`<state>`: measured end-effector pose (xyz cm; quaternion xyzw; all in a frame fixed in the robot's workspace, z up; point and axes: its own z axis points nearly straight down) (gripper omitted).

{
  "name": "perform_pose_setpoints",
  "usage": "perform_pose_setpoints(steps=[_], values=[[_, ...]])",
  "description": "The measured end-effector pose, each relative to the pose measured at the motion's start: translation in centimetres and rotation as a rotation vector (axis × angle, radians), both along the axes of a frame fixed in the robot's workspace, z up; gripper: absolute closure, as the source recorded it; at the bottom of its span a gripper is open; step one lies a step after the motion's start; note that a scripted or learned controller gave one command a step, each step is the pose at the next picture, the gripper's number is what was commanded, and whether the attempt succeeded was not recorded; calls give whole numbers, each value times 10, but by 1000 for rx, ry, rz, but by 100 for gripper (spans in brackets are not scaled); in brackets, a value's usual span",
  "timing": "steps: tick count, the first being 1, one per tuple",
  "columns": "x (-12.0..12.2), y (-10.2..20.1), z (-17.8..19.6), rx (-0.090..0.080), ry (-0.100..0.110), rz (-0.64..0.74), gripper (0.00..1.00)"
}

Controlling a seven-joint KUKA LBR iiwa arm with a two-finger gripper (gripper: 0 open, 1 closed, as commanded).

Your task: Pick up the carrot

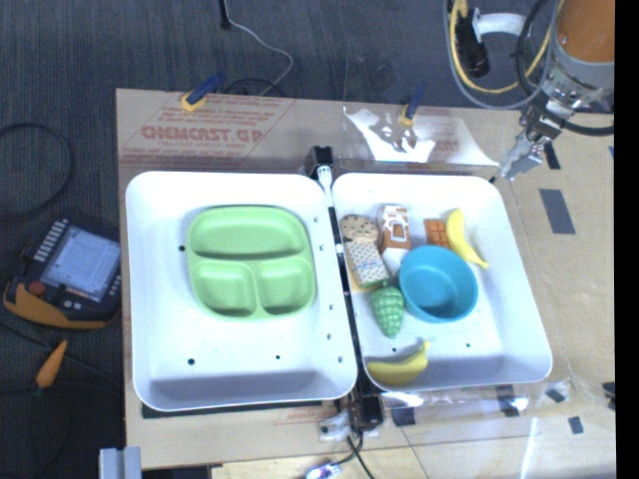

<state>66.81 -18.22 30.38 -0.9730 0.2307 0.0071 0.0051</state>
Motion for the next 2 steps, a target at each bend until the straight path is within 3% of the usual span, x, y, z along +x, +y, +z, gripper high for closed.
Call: perform_pose_setpoints(steps=[1,2], values=[[-9,-41,159,-11,-31,200,100],[0,-38,29,2,-2,159,100]])
